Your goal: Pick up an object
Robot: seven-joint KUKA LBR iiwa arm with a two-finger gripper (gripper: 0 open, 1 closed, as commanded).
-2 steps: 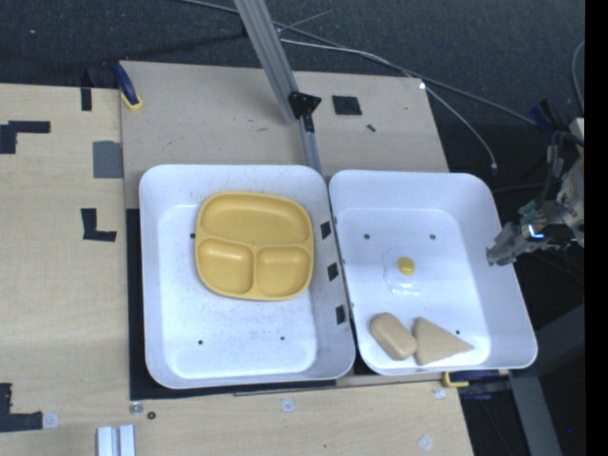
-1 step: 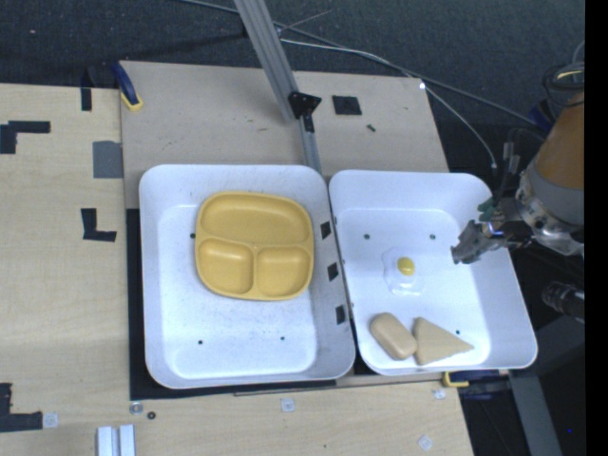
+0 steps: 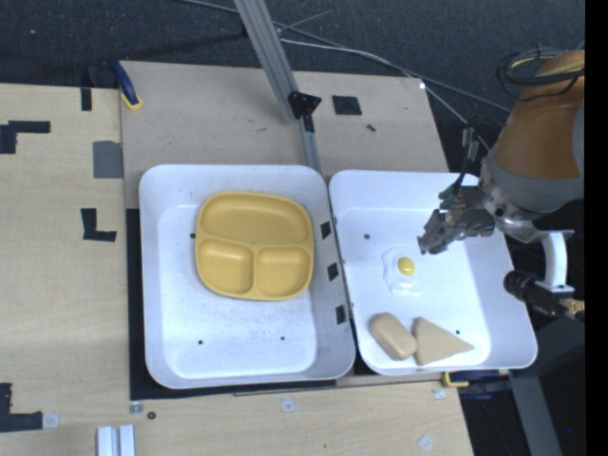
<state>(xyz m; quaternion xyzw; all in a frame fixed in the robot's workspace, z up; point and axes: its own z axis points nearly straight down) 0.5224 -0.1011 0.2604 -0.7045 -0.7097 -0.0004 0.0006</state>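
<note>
In the right bin [image 3: 380,198] lie a fried egg toy [image 3: 404,271], white with a yellow yolk, a tan bread roll [image 3: 391,336] and a beige wedge slice [image 3: 439,342] near the front wall. My gripper [image 3: 435,239] hangs over the right bin, just up and right of the egg, pointing down toward it. Nothing shows between its dark fingers. A yellow three-compartment plate [image 3: 255,245] rests in the left bin [image 3: 171,350].
A grey metal pole [image 3: 271,50] slants in from the top and ends at the wall between the two bins. Black clips [image 3: 332,272] sit along that shared wall. Cables run across the dark floor at the back.
</note>
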